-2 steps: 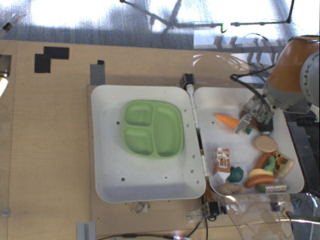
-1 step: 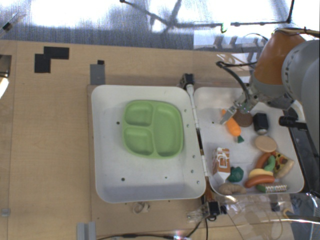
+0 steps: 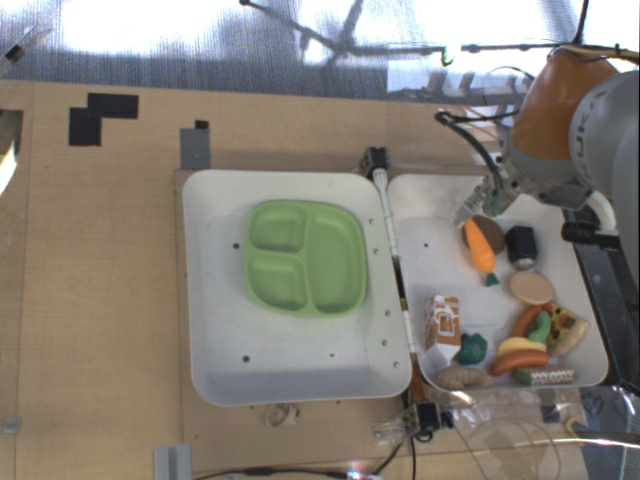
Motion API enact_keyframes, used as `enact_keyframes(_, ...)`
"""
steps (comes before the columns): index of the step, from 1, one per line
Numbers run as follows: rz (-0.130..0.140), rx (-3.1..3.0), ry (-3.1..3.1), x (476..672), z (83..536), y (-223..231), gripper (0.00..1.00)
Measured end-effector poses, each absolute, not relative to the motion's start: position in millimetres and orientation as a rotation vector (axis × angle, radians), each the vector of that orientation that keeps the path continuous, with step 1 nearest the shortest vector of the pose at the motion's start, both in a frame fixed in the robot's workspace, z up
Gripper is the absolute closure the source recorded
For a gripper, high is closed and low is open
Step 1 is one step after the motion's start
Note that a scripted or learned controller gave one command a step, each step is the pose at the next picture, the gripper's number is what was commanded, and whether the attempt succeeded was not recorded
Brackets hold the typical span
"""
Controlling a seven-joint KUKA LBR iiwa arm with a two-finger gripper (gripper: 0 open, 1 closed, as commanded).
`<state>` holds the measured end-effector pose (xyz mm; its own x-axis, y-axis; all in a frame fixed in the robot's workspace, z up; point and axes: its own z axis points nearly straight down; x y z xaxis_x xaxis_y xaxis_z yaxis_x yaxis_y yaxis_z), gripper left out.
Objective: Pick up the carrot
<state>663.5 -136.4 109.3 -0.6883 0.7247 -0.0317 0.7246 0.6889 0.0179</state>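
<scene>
One carrot [image 3: 480, 247] lies in the right bin [image 3: 430, 258], gripper [image 3: 487, 200] hovering just above its top end, grip state impossible to tell; crowded brown piece [image 3: 492, 232] alongside could get snagged.

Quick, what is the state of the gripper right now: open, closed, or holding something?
Gripper: cannot be told; it sits just above the top end of the carrot in the right bin, and no grasp shows.
</scene>
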Motion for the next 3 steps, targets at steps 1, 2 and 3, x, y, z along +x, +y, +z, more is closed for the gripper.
enact_keyframes(1,0.015,1.423,2.782,622.4,205,-69,1.00)
enact_keyframes(2,0.007,1.431,2.785,620.3,201,-73,0.00)
enact_keyframes(3,-0.002,1.346,2.838,578.6,114,-110,0.00)
